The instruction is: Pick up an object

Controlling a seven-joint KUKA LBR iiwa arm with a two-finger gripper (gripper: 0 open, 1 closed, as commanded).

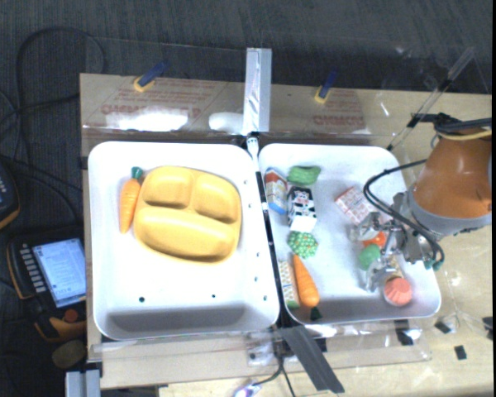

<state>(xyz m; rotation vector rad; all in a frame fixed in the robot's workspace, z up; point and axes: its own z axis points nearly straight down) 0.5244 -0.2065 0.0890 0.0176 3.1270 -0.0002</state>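
From the overhead camera I take the divider (259, 213) between the two white bins as my landmark. Left of it, in the left bin (116, 304), I see a yellow sectioned tray (187, 213) lying tilted, and a toy carrot (129, 203) resting just beside the tray's far side from the divider, its green top pointing toward the back.

Right of the divider, in the right bin (347, 304), a row of small toys runs close along it: a green leafy piece (304, 174) at the back, a red and white packet (274, 190) touching the divider, a black and white carton (302, 207), a green dotted piece (302, 243), and a second carrot (304, 279) nearest the front. Farther from the divider sits a clear wrapped packet (352, 203).

The arm's orange band (456, 176) hangs over the bin's side farthest from the divider, with the gripper (388, 251) lowered among a small cluster there: a green piece (369, 256) and, toward the front, a red-orange round fruit (396, 289) (a strawberry or tomato, I cannot say which). Cables and metal crowd the pincer, so I cannot tell how it stands, nor whether anything sits within it
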